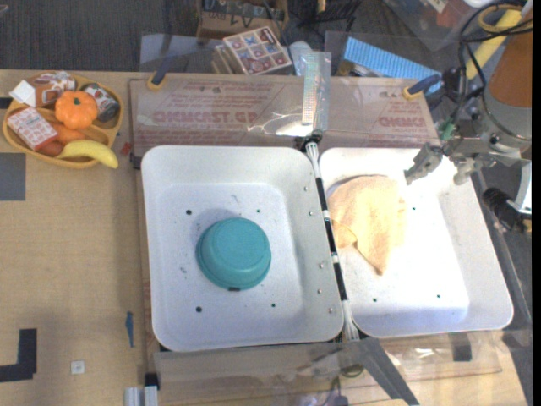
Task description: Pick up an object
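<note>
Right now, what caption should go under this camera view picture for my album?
Robot gripper open above the right bin near a yellow cloth; teal bowl in the left bin.

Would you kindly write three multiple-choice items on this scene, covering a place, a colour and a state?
1. Where is the bowl?
A. left bin
B. right bin
C. on the bench outside the bins

2. What colour is the bowl?
A. red
B. teal
C. black

3. How does the cloth lie?
A. between the fingers of the gripper
B. draped over the bowl
C. flat in the right bin

Key: 1 A, it sits mid left bin; 2 B, it is blue-green; 3 C, it rests on the bin floor, apart from the gripper.
</note>
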### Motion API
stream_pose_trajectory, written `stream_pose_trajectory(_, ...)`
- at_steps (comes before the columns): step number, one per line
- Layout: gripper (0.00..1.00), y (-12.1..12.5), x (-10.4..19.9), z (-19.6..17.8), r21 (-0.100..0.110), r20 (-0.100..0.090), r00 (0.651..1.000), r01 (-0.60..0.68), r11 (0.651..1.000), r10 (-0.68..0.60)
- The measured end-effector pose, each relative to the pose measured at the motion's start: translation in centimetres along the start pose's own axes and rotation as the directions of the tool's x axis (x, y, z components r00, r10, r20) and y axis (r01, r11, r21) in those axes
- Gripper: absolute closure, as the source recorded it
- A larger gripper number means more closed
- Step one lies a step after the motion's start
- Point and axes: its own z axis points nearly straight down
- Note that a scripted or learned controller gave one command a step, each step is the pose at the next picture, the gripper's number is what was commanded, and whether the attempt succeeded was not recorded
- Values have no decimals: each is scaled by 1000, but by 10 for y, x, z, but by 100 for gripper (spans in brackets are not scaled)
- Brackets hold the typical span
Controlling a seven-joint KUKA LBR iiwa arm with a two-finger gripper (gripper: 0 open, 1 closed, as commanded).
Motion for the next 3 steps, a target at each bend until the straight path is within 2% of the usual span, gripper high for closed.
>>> stream_pose_trajectory(1, 0, -39, 42, 160, -2, 1, 1000, 14, 1000, -14)
stream_pose_trajectory(2, 0, -17, 43, 165, -10, 4, 981, 195, 981, -195)
stream_pose_trajectory(3, 0, -17, 81, 70, -2, 1, 1000, 4, 1000, -4)
